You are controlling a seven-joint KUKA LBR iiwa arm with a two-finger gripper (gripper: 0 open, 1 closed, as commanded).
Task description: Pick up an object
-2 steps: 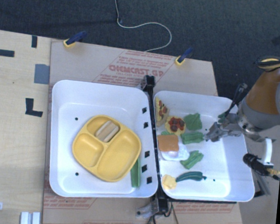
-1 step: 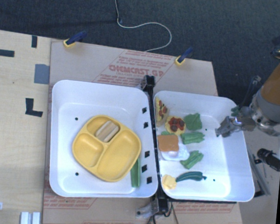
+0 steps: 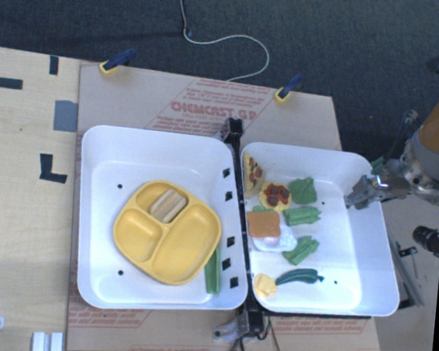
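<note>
Robot arm poised at the edge of a bin of toy food, nothing yet in its grasp.

Seen from the fixed overhead camera, the gripper [image 3: 360,195] hangs at the right-hand bin's [image 3: 368,249] upper right rim, at the frame's right; its dark fingers hold nothing, though whether they are spread or closed cannot be told. The pickable items crowd the bin's left half: a pizza slice [image 3: 252,173], green leafy pieces [image 3: 304,190], a burger [image 3: 264,225] and, lower down, a dark green pepper [image 3: 299,277] beside a yellow chunk [image 3: 265,285]. In the left bin [image 3: 109,151] sit a yellow divided plate [image 3: 168,232] and a green stick [image 3: 212,272]. The pieces touch one another, so a descent among them could likely nudge neighbours aside or pinch two at once; a descent from here risks striking the rim.
</note>
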